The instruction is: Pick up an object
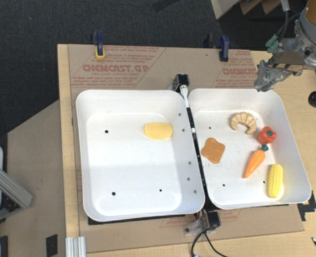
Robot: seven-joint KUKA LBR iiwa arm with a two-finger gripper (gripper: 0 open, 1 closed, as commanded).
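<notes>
My gripper (265,81) hangs above the far right corner of the right bin (222,98), its fingers pointing down with nothing seen between them. In that bin lie a tan croissant (244,121), a red tomato (266,135), an orange carrot (255,163), a yellow corn cob (275,180) and a brown cookie-like piece (213,150). A pale yellow oval piece (158,130) rests in the left bin (88,143). The gripper is beyond the croissant, apart from every object.
A black divider clip (181,83) sits at the far end of the seam between the bins. Two blue clamps (98,40) (224,44) hold the cardboard base at the back. Bench edge lies close at the right.
</notes>
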